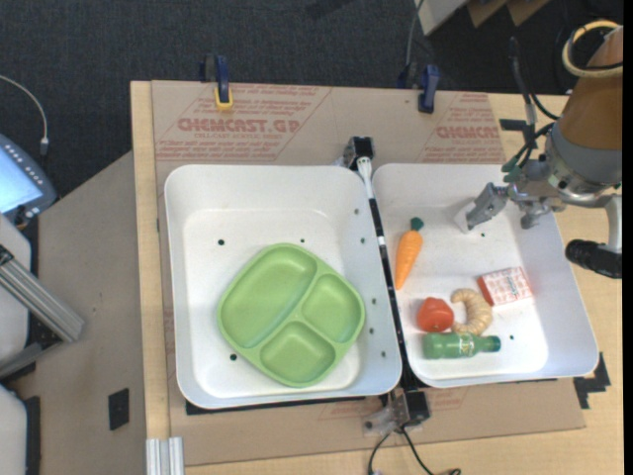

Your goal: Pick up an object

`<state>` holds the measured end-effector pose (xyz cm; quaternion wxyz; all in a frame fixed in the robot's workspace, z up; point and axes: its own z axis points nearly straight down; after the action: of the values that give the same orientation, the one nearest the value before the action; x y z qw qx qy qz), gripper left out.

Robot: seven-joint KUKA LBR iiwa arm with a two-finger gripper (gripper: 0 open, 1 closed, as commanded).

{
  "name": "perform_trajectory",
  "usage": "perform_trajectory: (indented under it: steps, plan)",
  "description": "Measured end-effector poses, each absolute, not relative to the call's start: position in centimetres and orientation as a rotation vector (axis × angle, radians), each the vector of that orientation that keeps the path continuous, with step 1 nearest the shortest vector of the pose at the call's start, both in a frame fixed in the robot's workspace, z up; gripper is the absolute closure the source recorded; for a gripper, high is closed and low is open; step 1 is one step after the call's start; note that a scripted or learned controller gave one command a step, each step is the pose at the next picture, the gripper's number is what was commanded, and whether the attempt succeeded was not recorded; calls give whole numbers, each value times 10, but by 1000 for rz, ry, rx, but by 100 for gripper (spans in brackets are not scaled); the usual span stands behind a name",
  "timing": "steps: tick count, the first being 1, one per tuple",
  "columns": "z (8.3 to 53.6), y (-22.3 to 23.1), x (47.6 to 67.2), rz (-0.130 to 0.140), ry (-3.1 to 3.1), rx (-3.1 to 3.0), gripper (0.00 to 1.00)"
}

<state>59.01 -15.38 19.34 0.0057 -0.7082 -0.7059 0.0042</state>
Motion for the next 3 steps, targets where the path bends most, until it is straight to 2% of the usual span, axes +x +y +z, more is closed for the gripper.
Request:
perform_trajectory:
  steps: [1, 3]
  plan:
    - [201, -153, 593, 0, -2222, -2222, 0]
    - [90, -144, 595, 4, -2218, -2218, 0]
